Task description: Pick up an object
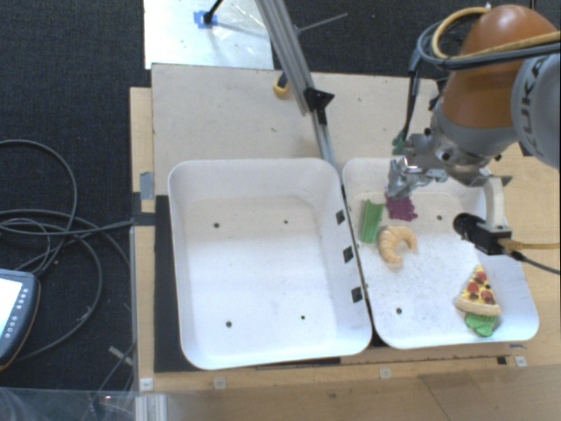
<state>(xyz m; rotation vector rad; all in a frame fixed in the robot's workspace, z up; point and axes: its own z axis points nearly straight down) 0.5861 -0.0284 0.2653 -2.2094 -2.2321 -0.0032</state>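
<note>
In the right bin (517, 323) lie a purple bunch of grapes (402, 208), a green oblong piece (372, 220), a tan croissant (397, 243) and a pizza slice (478, 291) resting on a green leafy item (481, 324). My gripper (400, 182) hangs at the bin's far edge, directly over the purple grapes, its tip right at their top. The grey arm with its orange band (495, 55) rises behind it on the right.
The left bin (184, 261) stands beside the right one, with black clips (347, 254) along the shared rim. A slanted metal pole (294, 55) crosses the back of the bench. Cables and a tablet lie on the floor at left.
</note>
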